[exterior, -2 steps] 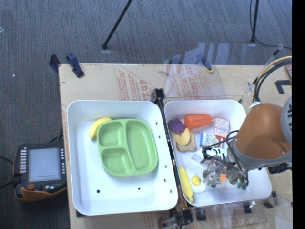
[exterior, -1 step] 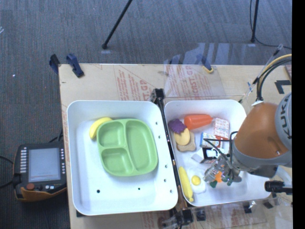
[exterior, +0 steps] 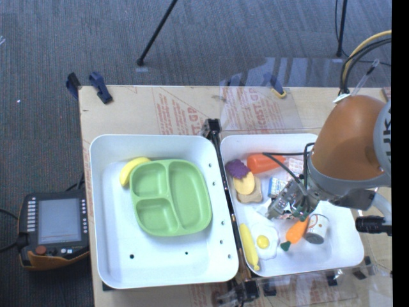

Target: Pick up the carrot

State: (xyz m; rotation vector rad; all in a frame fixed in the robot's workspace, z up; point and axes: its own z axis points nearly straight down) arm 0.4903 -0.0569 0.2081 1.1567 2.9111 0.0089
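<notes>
Carrot lying in the right bin, toward its near right part, tilted with the orange body up-right and the green top pointing near-left. Just right of it, a small grey cup-like item; just left, a fried-egg toy and a yellow corn-like piece along the bin's left wall.

End effector hanging directly above and slightly far-left of the carrot, close to its orange end but apparently not closed around it. Impossible to tell its state: tips lost in wiring and shadow under the orange-banded wrist.

Probably a toy carrot, so light, stiff and smooth-skinned; likely to roll or squirt sideways if pinched off-centre. Best taken across the thick orange middle, square to its long axis, away from the thin green top. Little clearance on the cup side, so a risk of nudging the cup.

Elsewhere in the right bin: a purple and yellow toy at far left, an orange block beyond it, a small printed packet between. In the left bin, a green divided plate with a banana at its far-left edge.

Both bins resting on a cardboard-covered counter. Dark carpet around, tripod legs at the far side, a teach pendant on the floor at left.
</notes>
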